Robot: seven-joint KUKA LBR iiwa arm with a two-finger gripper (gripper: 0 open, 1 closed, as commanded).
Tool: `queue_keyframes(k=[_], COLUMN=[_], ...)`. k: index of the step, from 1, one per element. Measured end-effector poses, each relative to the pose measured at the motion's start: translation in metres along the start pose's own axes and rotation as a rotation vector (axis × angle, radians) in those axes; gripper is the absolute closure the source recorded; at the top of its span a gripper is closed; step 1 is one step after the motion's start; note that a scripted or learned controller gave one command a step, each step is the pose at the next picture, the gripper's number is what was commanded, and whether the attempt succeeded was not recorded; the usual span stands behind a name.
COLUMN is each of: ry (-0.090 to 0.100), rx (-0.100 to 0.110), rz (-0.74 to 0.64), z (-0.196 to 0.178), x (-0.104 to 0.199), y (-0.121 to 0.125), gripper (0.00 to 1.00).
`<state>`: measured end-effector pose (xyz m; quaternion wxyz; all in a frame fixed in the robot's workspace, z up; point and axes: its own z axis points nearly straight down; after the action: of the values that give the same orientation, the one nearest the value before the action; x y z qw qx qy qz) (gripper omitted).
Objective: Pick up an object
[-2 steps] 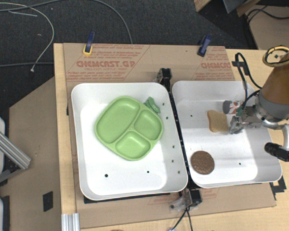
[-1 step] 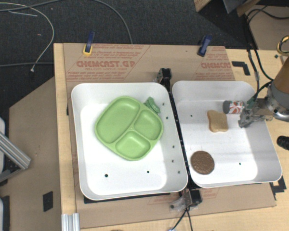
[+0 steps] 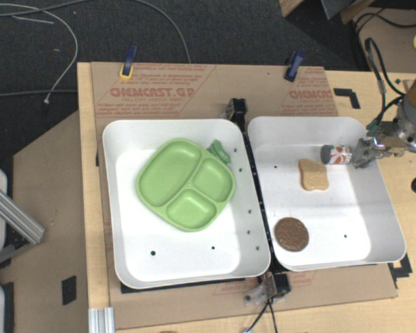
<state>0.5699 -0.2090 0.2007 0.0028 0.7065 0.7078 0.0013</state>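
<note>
From above, the surface (image 3: 90, 186) carried two white bins side by side. The left bin (image 3: 125, 241) held a green divided plate (image 3: 186, 184), lying flat and turned at an angle, with a small green piece (image 3: 220, 151) touching its upper right rim. The right bin (image 3: 374, 220) held three things: a tan slice of toast (image 3: 313, 175) near the middle, a round brown cookie (image 3: 291, 233) toward the near edge, well apart from the toast, and a small can (image 3: 336, 155) with red and white markings lying on its side near the far right. The arm (image 3: 409, 120) reached in from the right, and its claw (image 3: 366, 152) sat low over the right bin's right side, just beside the can's right end. Whether it touched the can could not be told, and how the claw stood, wide or narrow, could not be told either. Two clamps, one yellow and blue (image 3: 129, 61) and one blue (image 3: 294, 66), gripped the far edge of the surface.
</note>
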Motion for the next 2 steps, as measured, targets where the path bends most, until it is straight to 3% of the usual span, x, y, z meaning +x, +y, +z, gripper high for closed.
queue_keyframes(k=[1, 2], ry=[0.0, 0.005], rx=[-0.001, 0.007], rz=[0.001, -0.004], z=[-0.051, -0.039], x=[0.0, 0.048], y=[0.002, 0.008], gripper=[1.0, 1.0])
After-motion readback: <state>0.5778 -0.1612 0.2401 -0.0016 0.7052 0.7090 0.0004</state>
